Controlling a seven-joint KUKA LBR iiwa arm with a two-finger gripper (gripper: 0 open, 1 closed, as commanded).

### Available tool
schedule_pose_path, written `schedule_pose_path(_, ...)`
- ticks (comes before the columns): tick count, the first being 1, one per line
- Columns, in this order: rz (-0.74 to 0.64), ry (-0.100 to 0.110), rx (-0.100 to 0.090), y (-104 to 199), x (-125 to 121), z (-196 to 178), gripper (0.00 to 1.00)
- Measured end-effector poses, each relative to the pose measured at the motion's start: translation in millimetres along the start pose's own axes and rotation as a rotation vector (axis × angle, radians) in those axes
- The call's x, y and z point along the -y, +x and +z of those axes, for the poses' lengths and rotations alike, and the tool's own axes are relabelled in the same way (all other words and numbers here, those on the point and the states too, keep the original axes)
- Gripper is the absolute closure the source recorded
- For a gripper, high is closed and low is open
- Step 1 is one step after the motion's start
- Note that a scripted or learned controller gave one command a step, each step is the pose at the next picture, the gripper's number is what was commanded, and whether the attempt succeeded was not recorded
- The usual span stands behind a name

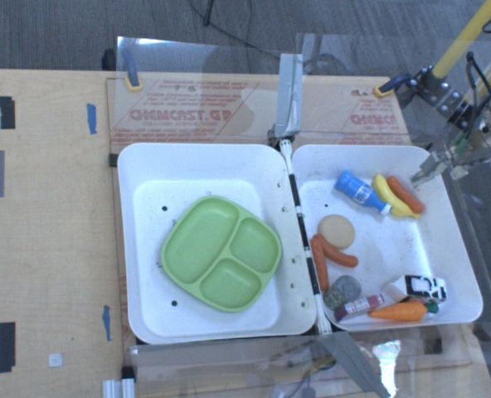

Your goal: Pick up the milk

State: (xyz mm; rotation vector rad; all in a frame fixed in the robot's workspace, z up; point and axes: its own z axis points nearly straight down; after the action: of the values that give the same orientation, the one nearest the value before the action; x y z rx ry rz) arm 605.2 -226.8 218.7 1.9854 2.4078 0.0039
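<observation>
I see the claw [428, 171] at the upper right corner of the right bin [469, 280], hanging over the bin's rim with its thin grey fingers [422, 175] pointing down and left; from here I cannot tell whether they are spread or closed, and nothing sits between them. Just beside the fingertips lie a red sausage [405, 195] and a yellow banana [390, 197], touching each other, with a blue bottle [360, 191] with a white cap to their left. Further down the bin I make out a round tan cookie [337, 230], two more orange-red sausages [335, 254] below it near the divider, and a grey lumpy item [343, 291]. The milk [425, 288], a small white carton with black patches, rests in the lower right corner, well apart from the claw, with a carrot [401, 311] just below it and a reddish tube [360, 306] to the left. The left bin [138, 222] carries a green divided plate [221, 253].
</observation>
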Motion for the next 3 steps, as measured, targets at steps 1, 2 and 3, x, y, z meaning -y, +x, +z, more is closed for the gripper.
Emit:
schedule_pose_path(1,-0.198,0.012,-0.015,14.1,47.8,86.2,0.00)
schedule_pose_path(2,-0.382,0.010,-0.017,70.9,99.9,126.5,0.00)
schedule_pose_path(3,-0.478,0.004,-0.014,64.1,107.3,128.4,0.00)
